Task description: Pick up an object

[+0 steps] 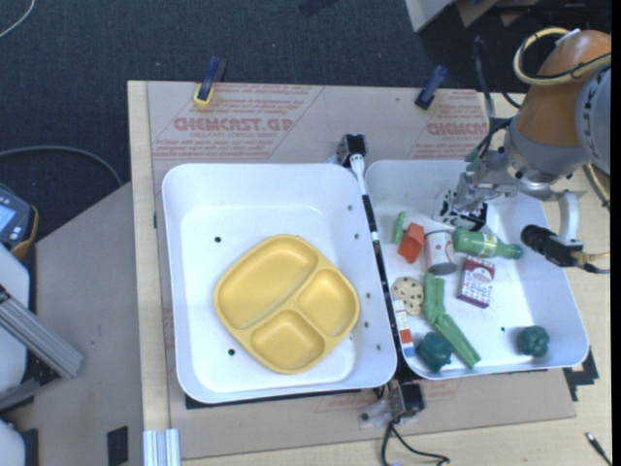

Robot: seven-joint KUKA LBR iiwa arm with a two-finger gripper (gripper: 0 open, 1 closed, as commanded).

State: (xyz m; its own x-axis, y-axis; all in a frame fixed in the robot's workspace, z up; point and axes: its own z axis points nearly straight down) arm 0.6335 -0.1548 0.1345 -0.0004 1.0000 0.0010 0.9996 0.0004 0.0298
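Over the right bin (568,304), upper part, the gripper (464,200) hangs just above a green bottle (485,245); can't tell how wide it stands, nothing seen held. Risk, imo: clutter w/ red carton (475,282) and orange block (411,242) close by, so a descent may nudge or roll the bottle. Bottle lies flat, long axis left-right, neck pointing right.

Two white bins are sitting side by side on the table: the left bin (184,260) is holding one yellow divided plate (287,304). The right bin (558,309) is carrying one green bottle (485,245), one cookie (408,294), one orange block (411,243), one red packet (475,283) and several green toys too jumbled to count.
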